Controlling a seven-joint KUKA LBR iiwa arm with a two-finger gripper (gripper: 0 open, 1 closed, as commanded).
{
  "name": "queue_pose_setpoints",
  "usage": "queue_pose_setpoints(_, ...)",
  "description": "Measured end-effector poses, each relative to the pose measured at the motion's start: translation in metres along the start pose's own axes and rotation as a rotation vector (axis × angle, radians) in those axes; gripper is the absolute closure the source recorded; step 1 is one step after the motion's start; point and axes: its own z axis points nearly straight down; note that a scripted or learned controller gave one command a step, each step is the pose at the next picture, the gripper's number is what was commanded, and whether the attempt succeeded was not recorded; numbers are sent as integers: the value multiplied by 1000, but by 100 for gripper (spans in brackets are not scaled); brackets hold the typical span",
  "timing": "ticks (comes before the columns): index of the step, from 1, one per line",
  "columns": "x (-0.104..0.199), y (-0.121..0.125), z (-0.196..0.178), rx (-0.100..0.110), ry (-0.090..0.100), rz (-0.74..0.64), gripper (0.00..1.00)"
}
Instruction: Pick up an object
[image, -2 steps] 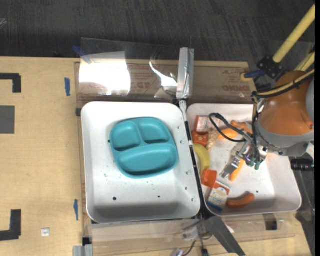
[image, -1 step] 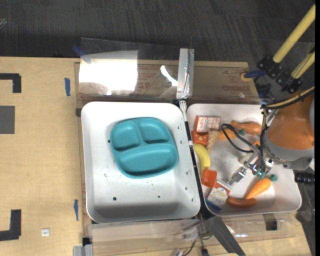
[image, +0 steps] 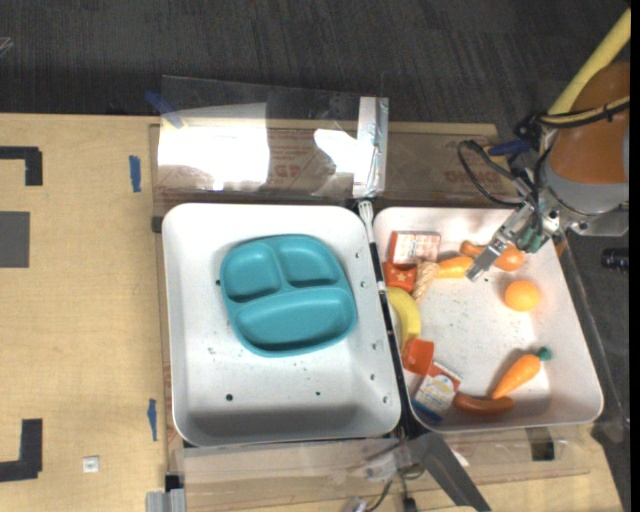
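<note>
Though glossy, rounded orange ball (image: 521, 295)

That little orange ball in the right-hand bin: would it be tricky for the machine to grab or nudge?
Probably. The orange ball looks round and smooth, so it would likely roll when nudged and might slip from the pincer. It sits on bare floor of the right bin, apart from the other toys, so little would stop it. It looks like a light toy.

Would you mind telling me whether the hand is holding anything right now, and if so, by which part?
It cannot be told. The hand sits low in the right bin, beside small orange pieces, but no object is clearly seen in its grip.
</note>
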Motion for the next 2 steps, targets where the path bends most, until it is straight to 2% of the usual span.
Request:
queue_pose_setpoints(1, 18, -81, 78, 3, 2, 104, 0)
queue_pose_setpoints(2, 43, -46, 78, 1, 2, 154, 0)
